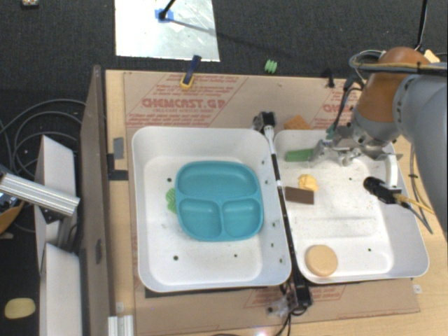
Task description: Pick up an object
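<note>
Two white bins: smooth plastic, slight sheen, faint speckling on floors. Blue divided tray in left bin: matt moulded plastic. Tan round disc at 6 o'clock of right bin: matt, looks like wood or foam, cannot tell. Brown block: dull finish. Bench base: printed cardboard, matt. Floor: dark rough carpet-like cloth. Sheet at 12 o'clock: shiny, foil-like. Arm: smooth grey casing, glossy orange band.
</note>
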